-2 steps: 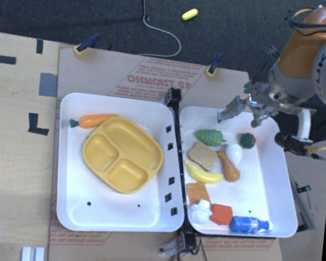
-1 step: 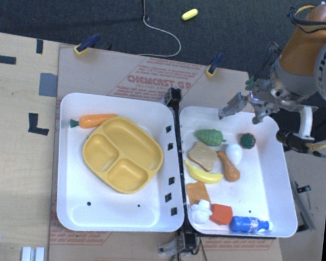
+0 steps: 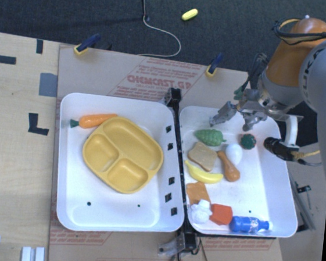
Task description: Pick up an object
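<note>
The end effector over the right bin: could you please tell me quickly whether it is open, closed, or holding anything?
End effector: open, fingers spread, holding nothing; it hovers above the back of the right bin, near the green toy.

The right bin [image 3: 273, 186] holds a loose cluster of toy food: a green leafy vegetable [image 3: 211, 137] at the top, a dark green ball [image 3: 247, 141] near the far wall, and a slice of bread [image 3: 202, 156] beside a brown drumstick [image 3: 228, 166] with a white egg [image 3: 234, 154] against it. Below the bread lies a yellow banana [image 3: 203, 174], then an orange wedge [image 3: 198, 192], a small white piece [image 3: 201, 210] and a red block [image 3: 221, 214]. A blue bottle [image 3: 248, 225] lies on its side along the near wall.
</note>
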